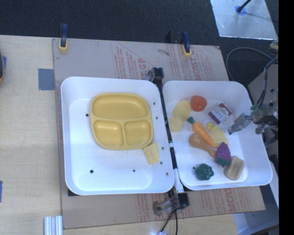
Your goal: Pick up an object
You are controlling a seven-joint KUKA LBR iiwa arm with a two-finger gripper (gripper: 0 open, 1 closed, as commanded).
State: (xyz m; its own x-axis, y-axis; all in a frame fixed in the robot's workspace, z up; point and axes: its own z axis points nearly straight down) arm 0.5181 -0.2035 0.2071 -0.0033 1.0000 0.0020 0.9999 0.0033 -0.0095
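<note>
The right bin (255,177) holds several toy foods: a red tomato (198,103), a yellow pear (181,109), an orange carrot (203,132), a small maroon-and-white packet (219,113), a brown drumstick (200,142), purple grapes (223,152), a bread piece (234,168) and a green broccoli (203,171). My gripper (247,125) hangs over the right bin's right side, just right of the packet and above the grapes. Nothing shows held in it.
The left bin (78,175) carries a yellow divided plate (121,120) and a pale cheese wedge (151,153) near its right wall. Both bins rest on cardboard clamped to the bench. Cables loop beyond the right bin's far right corner.
</note>
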